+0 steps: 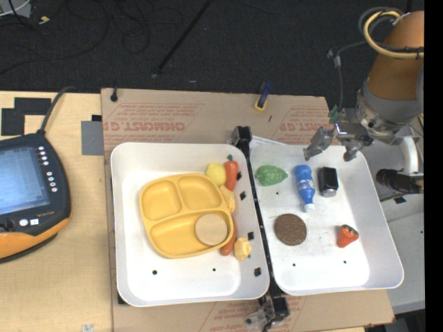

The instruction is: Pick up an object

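My gripper (336, 146) hangs over the back edge of the right bin (377, 254), its two fingers spread open with nothing between them. Just in front of it lies a small black block (327, 181). Left of that block are a blue bottle (303, 186) and a green leafy piece (270, 175). A brown round disc (291, 229) rests mid-bin, and a red strawberry-like piece (347, 235) sits to its right. In the left bin (131, 268) a yellow divided plate (181, 213) carries a tan disc (211, 229).
A yellow lemon (216, 173) and an orange carrot (231, 175) lie at the plate's far right corner, with small yellow pieces (241, 248) at its near right. A teach pendant (28, 185) lies on the bench at the far left. A blue-yellow clip (262, 97) sits on the cardboard behind the bins.
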Available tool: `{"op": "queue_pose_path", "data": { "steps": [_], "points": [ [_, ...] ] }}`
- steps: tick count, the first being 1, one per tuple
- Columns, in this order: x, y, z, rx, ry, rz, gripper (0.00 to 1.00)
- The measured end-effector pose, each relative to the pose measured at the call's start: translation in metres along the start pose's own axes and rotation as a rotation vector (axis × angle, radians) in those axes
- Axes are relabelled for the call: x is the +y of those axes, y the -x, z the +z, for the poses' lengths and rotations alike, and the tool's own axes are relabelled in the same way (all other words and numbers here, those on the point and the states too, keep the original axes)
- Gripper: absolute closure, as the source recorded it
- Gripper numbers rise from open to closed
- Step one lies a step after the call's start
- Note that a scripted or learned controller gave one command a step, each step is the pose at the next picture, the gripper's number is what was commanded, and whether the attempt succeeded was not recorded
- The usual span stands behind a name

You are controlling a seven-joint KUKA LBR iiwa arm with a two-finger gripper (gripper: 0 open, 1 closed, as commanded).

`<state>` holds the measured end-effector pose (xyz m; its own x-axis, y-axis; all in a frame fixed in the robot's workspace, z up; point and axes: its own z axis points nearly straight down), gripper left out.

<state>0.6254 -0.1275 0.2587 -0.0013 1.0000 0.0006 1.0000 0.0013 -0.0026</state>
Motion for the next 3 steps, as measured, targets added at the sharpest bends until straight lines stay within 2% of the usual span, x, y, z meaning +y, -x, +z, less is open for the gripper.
{"op": "queue_pose_path", "data": {
  "steps": [1,2,3],
  "points": [
    [-0.069,-0.017,0.0,0.002,-0.005,0.005,0.0],
    [-0.048,0.036,0.154,-0.001,-0.005,0.003,0.0],
    [-0.128,-0.038,0.169,0.002,0.005,0.002,0.0]
  ]
}}
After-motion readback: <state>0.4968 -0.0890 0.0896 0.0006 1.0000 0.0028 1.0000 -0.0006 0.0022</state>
